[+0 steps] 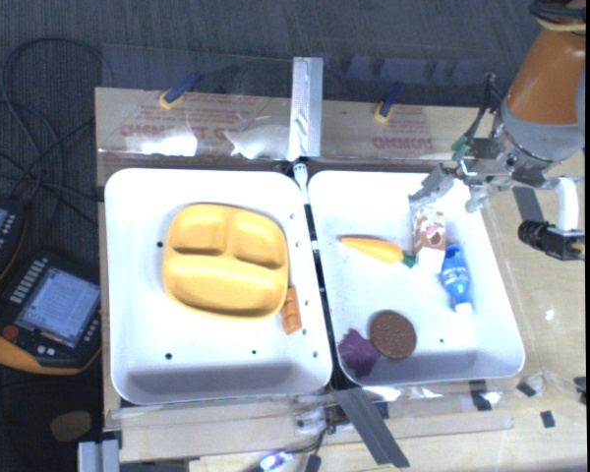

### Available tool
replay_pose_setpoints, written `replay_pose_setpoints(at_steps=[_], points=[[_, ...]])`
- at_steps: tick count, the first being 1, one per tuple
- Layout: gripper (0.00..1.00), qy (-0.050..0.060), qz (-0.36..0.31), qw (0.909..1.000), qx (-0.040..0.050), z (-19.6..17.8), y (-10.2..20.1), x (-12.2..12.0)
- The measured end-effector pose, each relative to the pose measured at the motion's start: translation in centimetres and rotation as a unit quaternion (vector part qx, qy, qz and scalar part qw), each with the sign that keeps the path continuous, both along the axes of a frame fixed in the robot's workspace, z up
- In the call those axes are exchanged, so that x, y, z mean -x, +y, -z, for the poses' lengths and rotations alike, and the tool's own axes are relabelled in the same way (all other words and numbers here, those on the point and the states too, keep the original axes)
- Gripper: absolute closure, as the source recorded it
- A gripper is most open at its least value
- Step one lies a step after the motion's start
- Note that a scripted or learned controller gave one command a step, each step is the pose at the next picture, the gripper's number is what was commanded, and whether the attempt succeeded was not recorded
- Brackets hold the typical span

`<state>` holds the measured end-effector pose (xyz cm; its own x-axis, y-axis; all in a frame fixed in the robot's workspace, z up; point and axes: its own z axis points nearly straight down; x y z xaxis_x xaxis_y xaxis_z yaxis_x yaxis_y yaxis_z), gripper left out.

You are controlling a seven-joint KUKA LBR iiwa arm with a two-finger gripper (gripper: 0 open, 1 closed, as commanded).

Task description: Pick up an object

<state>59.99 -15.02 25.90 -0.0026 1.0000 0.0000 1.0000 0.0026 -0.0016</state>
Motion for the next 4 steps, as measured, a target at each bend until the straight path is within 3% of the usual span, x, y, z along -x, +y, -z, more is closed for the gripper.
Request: replay_pose_setpoints(at_steps=[1, 2, 4], points=[[0.00, -0.017, 0.002, 0.9998, 0.0048, 13.8, -2.6, -1.4], [0.00, -0.001, -0.079, 0.9968, 0.0013, 12.1, 0.1, -2.6], [0.00, -0.003, -0.134, 0.9910, 0.0030, 17.1, 1.4, -4.8]])
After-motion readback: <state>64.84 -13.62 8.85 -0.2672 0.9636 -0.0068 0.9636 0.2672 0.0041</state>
